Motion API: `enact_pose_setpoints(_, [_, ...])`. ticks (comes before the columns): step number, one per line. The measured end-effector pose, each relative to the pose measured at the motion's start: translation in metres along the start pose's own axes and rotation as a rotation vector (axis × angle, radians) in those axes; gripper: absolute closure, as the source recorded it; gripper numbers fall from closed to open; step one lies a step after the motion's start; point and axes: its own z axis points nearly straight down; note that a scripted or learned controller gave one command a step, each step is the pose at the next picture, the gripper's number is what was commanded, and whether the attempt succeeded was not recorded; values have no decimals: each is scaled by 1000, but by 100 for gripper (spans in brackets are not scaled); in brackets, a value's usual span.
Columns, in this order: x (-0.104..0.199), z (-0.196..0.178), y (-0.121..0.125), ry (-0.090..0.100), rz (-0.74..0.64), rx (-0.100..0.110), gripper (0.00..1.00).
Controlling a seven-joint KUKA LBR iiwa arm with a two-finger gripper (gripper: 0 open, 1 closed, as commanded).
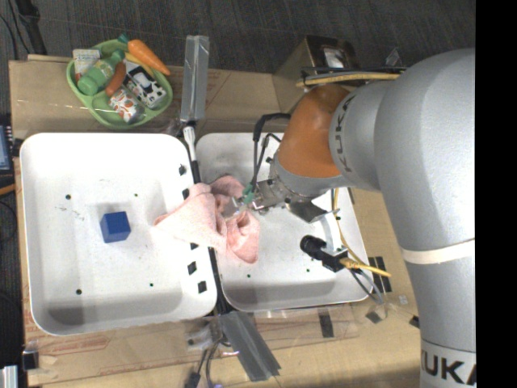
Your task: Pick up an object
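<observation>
A pink cloth (212, 217) drapes across the wall between the two bins, part in the left bin (48, 217) and part in the right bin (283, 285). A blue cube (115, 226) lies in the left bin, well apart from the cloth. My gripper (245, 200) is low in the right bin, right at the cloth's upper right folds. Its tips press into the fabric, which hides how they stand. The orange band (313, 136) and grey arm reach in from the right.
A green bowl (81, 91) of toy food, with a carrot (145, 53) on top, sits beyond the left bin's far corner. A black fitting with a yellow cable (331, 255) hangs over the right bin. A cardboard box (323, 55) stands behind the arm.
</observation>
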Motion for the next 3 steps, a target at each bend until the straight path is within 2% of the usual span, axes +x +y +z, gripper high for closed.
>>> enact_pose_setpoints(1, [0,-6,-1,1,-5,7,100])
enact_pose_setpoints(2, [0,-7,-1,0,-5,6,0])
enact_pose_setpoints(3, [0,-13,-1,2,-11,14,100])
